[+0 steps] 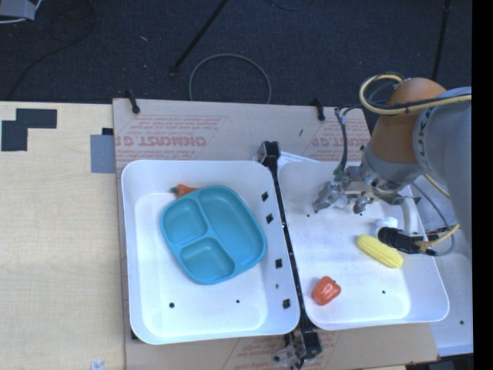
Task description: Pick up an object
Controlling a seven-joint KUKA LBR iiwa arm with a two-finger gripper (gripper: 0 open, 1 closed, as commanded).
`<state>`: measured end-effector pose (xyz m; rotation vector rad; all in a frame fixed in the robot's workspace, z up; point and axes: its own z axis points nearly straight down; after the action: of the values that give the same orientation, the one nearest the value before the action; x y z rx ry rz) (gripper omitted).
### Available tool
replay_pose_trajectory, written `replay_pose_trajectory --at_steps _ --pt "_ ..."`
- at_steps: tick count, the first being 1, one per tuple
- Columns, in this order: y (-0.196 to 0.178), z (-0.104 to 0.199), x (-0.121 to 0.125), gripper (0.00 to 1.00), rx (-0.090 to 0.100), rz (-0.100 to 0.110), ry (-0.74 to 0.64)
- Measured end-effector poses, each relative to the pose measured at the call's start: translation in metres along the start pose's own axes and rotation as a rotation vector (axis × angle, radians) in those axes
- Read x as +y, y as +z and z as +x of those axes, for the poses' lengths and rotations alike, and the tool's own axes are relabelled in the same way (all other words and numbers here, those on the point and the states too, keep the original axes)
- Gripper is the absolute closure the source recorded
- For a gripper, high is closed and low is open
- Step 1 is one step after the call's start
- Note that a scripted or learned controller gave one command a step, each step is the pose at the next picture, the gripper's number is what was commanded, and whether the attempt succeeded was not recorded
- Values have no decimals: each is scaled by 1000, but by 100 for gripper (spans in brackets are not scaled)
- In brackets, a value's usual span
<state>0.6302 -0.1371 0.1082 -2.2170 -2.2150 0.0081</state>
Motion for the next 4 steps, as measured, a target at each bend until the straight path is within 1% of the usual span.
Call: replay_pose_trajectory --at_steps 1,2,3,4 --pt "-14 -1 2 100 -1 -5 2" --pt "-65 -10 5 100 -3 -12 1" --pt "-112 -2 8 100 -2 -12 -2" --pt "-160 -4 8 100 -3 -12 -2"
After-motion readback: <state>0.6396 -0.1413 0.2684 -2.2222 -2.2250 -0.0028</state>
